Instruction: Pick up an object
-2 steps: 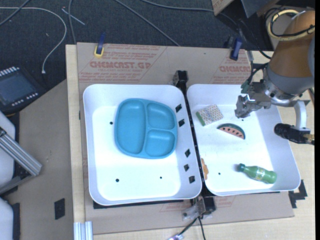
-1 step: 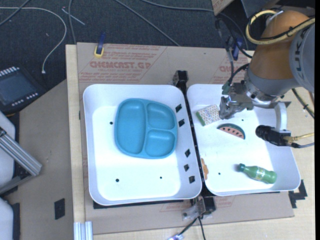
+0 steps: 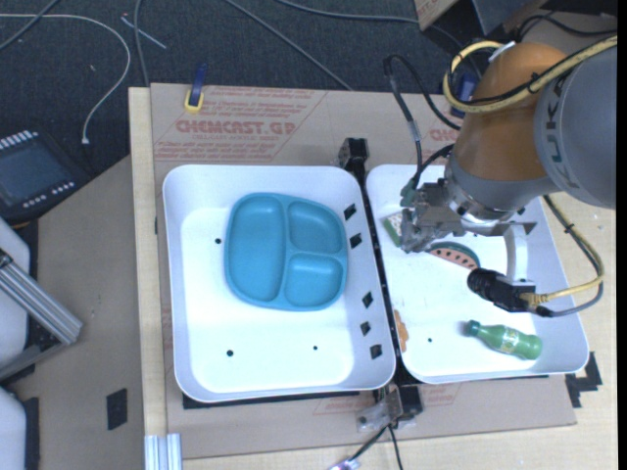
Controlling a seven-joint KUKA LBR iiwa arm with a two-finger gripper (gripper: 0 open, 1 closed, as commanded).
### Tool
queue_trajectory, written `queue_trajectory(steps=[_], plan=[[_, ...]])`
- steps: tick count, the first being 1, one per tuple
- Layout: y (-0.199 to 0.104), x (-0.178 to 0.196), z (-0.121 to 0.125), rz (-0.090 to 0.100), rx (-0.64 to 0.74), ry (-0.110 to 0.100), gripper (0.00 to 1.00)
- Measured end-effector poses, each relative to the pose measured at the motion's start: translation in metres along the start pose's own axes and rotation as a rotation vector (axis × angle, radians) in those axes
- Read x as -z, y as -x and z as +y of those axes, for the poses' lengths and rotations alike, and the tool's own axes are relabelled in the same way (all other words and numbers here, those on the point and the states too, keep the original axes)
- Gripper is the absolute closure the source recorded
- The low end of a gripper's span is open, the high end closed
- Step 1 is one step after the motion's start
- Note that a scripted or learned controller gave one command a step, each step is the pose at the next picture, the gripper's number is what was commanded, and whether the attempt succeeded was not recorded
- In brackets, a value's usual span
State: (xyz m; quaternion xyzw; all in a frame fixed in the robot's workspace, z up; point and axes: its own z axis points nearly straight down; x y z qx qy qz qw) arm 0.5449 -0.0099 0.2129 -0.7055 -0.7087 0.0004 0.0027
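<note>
Grey arm with orange band reaches in from the right, gripper down low in the right bin, near that bin's inner wall. Wrist body blocks the fingertips, so can't tell how far apart they are or whether anything is between them.

Candidate objects, relative to the gripper: watermelon-slice toy just beside it, toward the camera-near side and slightly right. Something small and greenish is touching or under the tool on its left, too hidden to name. Green bottle lies on its side well below and right of the gripper, near the bin's front rim. Black connector with a yellow cable sits between the tool and the bottle; probably arm cabling, not a pick target.

Blue divided plate is well to the gripper's left, in the left bin, flat, compartments up.

Judgement: the low pose suggests a grasp try on the pieces right at the tool, not on the bottle.

Writing: cardboard under the bins reads "CHEMCAST GP" in red, partly faded. Letters on the grey arm link look like part of "KUKA".
</note>
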Motion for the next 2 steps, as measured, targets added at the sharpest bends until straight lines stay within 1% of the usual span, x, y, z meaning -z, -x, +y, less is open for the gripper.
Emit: queue_trajectory(steps=[1, 2], plan=[[-0.05, 0.001, -0.006, 0.001, 0.002, 0.001, 1.0], [-0.1, 0.008, -0.036, 0.0, 0.002, 0.0, 1.0]])
